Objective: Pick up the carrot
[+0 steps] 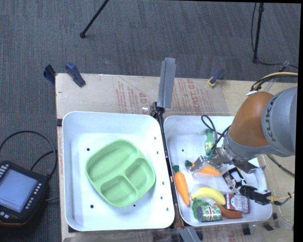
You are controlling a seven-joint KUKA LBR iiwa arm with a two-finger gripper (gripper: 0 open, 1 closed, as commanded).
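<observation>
- Where the hand (205, 163) hangs, one small orange piece (209, 170) sits right at it; whether pinched, I cannot tell.
- One carrot (181, 187) lies near, lower-left of it.
- One banana (209, 194) and one can (208, 213) lie below it.
- Two bins (71, 140); one green tray (120, 172).

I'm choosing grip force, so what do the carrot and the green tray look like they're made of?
Carrot: apparently moulded plastic toy, smooth and slightly glossy, uniform orange with a small green top.
Green tray: likely hard plastic, matte pale green, moulded into three compartments with rounded rims.

the grey arm (270, 122) reaches in from the right, orange band up, wrist bent down, its gripper (202, 164) low and pointing left.
</observation>
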